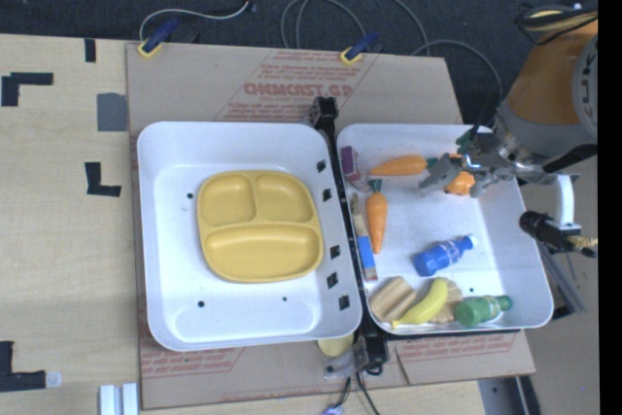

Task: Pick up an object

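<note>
Yellow divided plate [260, 224] in left bin [160, 160]; tool [449, 172] over right bin [520, 253], near carrots [376, 219].

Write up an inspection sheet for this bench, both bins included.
Surface: cardboard sheet on a wooden bench, bearing left bin and right bin.
Job's things: right bin holds two carrots, blue bottle, banana, green bottle.
Clutter: yellow divided plate in left bin.
Grippers: gripper low over right bin's far end, beside an orange item; grasp unclear.
Cables: loops on dark floor beyond the bench.
Surroundings: clamps on cardboard's far edge.
</note>
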Robot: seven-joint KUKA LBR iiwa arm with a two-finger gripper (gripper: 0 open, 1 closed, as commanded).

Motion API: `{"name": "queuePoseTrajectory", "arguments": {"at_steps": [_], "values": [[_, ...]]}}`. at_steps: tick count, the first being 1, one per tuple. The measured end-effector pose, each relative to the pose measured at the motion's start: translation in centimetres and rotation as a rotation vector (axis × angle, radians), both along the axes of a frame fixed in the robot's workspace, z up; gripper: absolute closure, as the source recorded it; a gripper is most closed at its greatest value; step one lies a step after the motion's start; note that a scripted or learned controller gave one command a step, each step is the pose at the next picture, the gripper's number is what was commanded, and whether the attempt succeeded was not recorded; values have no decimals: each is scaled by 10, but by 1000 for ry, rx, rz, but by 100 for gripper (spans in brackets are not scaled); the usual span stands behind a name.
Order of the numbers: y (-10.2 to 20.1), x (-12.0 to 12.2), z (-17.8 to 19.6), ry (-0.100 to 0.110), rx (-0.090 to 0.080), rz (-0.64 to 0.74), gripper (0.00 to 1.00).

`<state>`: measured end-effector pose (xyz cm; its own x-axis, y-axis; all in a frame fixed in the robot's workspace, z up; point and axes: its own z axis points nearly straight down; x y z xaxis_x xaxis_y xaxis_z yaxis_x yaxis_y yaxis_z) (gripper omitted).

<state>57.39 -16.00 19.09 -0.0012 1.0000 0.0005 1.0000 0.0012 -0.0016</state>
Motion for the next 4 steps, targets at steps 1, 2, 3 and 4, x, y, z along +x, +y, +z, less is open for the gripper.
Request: {"name": "queuePoseTrajectory", "arguments": {"at_steps": [1,2,3,4], "values": [[98,72,-7,-4,4,11,0],[65,44,-106,-1,-2,-3,0],[63,92,-107,12,-2,0,0],[64,95,-96,-2,-4,1,100]]}}
